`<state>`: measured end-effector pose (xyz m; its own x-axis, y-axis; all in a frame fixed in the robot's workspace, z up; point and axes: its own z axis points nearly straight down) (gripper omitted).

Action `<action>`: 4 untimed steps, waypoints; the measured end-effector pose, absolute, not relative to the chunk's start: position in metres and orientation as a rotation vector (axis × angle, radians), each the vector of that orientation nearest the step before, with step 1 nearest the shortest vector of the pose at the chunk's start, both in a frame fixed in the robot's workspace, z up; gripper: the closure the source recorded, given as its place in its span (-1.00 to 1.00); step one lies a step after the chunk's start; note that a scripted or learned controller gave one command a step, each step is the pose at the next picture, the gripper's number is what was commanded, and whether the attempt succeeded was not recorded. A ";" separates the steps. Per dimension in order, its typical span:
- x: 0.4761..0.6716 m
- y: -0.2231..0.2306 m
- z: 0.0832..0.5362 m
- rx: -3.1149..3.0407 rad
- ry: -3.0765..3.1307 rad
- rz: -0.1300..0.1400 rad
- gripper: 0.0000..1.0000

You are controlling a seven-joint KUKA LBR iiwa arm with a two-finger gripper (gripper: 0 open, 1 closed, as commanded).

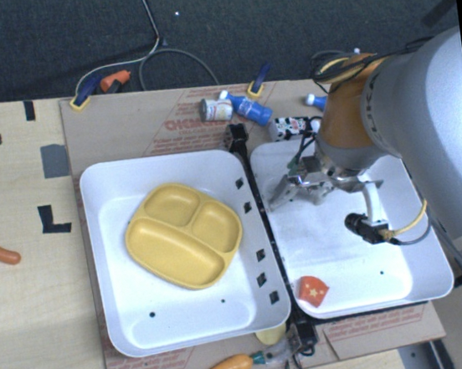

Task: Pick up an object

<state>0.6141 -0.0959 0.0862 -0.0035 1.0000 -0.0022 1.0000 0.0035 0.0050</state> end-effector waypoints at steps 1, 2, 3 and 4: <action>0.664 -0.113 0.091 2.216 2.222 0.003 -1.00; 0.645 -0.097 0.086 2.217 2.219 -0.001 -1.00; 0.670 -0.110 0.085 2.218 2.222 0.002 -1.00; 0.670 -0.109 0.096 2.214 2.222 0.001 1.00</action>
<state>0.6695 -0.1094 0.0961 -0.0037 1.0000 -0.0031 1.0000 0.0037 0.0041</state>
